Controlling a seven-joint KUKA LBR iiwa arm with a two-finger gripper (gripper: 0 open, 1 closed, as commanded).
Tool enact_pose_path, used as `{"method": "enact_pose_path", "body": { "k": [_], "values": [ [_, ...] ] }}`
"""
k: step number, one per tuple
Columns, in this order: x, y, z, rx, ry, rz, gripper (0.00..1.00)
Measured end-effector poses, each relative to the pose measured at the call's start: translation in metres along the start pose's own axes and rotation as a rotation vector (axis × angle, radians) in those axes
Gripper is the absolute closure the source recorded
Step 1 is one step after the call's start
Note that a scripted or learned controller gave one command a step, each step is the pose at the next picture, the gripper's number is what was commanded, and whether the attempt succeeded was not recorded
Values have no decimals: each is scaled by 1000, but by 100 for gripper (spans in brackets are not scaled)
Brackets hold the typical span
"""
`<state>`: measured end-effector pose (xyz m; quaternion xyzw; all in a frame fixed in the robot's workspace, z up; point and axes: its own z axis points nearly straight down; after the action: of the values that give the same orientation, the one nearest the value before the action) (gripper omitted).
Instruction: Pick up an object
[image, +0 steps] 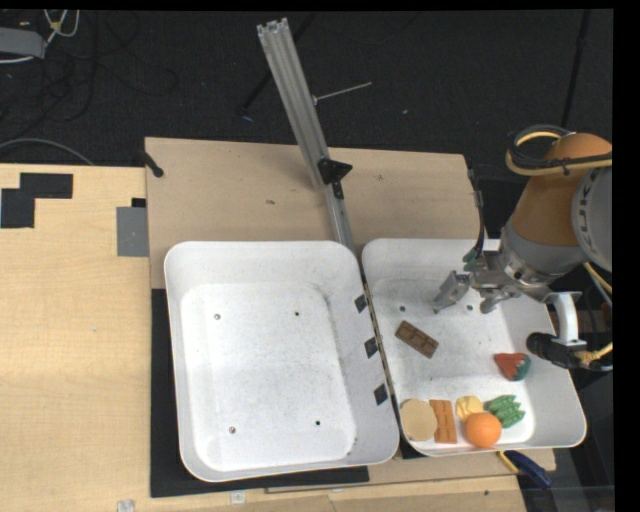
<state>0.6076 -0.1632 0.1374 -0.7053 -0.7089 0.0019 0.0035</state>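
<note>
My gripper (468, 297) hangs over the upper middle of the right bin (400, 262), its two fingers spread apart with nothing between them. A brown chocolate-like bar (416, 339) lies on the bin floor below and left of the gripper. A red piece with a green top (513, 366) rests near the bin's right side. Along the front edge sit a round beige biscuit (418, 419), an orange-brown slab (444, 421), a small yellow piece (468, 406), an orange ball (483, 430) and a green leafy item (506, 410).
The left bin (200, 270) stands beside the right one, joined by black clips along the shared rim. A slanted aluminium rail (303, 120) rises behind the bins. The arm's orange band (560, 190) and cabling occupy the right side.
</note>
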Motion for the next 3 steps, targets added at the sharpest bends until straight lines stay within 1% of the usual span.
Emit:
{"method": "enact_pose_path", "body": {
  "k": [1,2,3],
  "values": [
    [1,0,48,-5,-2,4,0],
    [0,0,36,-5,-1,5,100],
    [6,-3,-9,-10,-2,3,100]
  ]
}}
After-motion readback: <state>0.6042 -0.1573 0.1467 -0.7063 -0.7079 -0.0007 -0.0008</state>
